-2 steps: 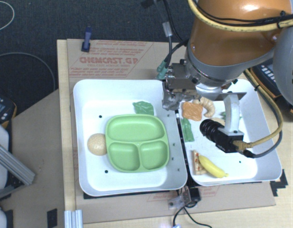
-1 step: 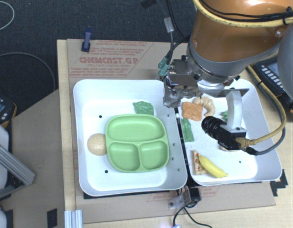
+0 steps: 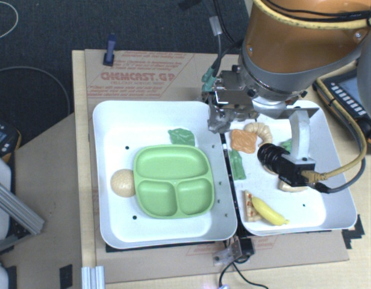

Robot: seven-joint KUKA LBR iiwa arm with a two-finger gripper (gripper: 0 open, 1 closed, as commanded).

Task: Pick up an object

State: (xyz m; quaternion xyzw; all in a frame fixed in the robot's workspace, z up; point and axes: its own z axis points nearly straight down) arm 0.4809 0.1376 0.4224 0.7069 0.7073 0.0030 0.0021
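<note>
Your gripper [image 3: 220,110] hangs low over the upper left corner of the right bin [image 3: 339,206], right against the divider between the two bins, and you cannot tell how it is set, because the arm's wrist [image 3: 276,83] and its bracket cover it from above. The nearest candidates lie just beside it: an orange toy food piece [image 3: 244,141], a pale twisted pretzel-like piece [image 3: 258,128] touching its upper side, and a green strip [image 3: 236,164] lying along the bin's left wall. The main risk, as I judge it, is the crowding: a descent here could strike the bin's rim or the divider rather than a toy, or push the orange piece into the pretzel piece so that neither seats cleanly. The green strip sits so tight to the wall that a grasp there may just scrape plastic. Watch the black cable [image 3: 330,179] and the black cylindrical fitting [image 3: 276,158] trailing across the bin; they could drag over the toys or snag. The banana [image 3: 268,211] and the waffle-like piece [image 3: 250,205] touching it lie near the front, well apart from the gripper. In the left bin [image 3: 104,161] sit a green divided plate [image 3: 172,180], a tan ball [image 3: 122,182] touching the plate's left edge, and a green leafy piece [image 3: 182,137]. A green scrap behind the white bracket [image 3: 301,134] is too hidden to name.
</note>
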